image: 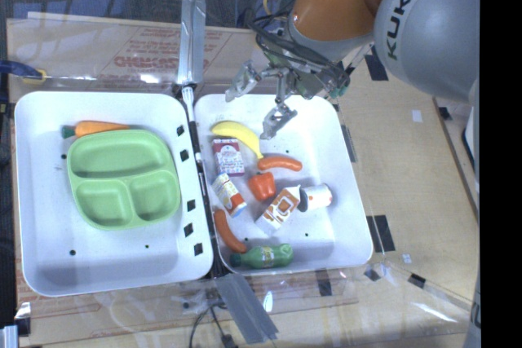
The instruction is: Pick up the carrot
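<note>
The metal two-finger claw (261,102) hangs spread wide and holding nothing over the far rim of the right white plastic bin (352,200). Under it I count one yellow banana (236,134), two orange-red sausages (280,164), one red pepper (263,186), one green vegetable (263,256) and a few small packets. The single orange carrot (99,128) lies well apart at nine o'clock from the claw, in the left white bin (33,200), touching the one green divided plate (124,179). Both bins sit on a pale wooden surface (408,167).

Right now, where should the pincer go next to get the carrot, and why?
Probably leftward, across the divider. The pincer hangs over the right bin, while the carrot lies in the left bin, against the green tray's far edge.
</note>
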You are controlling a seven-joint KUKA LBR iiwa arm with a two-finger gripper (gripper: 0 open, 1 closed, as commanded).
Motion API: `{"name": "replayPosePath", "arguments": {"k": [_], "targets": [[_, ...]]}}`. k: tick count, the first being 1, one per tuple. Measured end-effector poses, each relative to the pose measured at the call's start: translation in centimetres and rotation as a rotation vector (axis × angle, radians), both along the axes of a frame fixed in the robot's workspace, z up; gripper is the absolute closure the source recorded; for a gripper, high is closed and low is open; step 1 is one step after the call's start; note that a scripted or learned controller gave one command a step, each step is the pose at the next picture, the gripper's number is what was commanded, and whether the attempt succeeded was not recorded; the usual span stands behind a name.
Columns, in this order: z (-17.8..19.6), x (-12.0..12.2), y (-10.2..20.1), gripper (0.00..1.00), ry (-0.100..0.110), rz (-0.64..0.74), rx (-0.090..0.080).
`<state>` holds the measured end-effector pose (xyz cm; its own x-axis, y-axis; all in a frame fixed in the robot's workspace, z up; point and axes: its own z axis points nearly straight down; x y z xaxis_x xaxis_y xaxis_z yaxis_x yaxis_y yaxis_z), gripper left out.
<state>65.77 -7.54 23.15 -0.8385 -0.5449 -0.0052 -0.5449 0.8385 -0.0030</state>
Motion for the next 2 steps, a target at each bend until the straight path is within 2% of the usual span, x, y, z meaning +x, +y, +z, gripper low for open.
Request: {"name": "replayPosePath", "arguments": {"k": [1,2], "targets": [[1.05,0.1,0.08,1.0,-0.004,0.001,0.0],[1.04,0.1,0.1,0.0,-0.003,0.001,0.001]]}}
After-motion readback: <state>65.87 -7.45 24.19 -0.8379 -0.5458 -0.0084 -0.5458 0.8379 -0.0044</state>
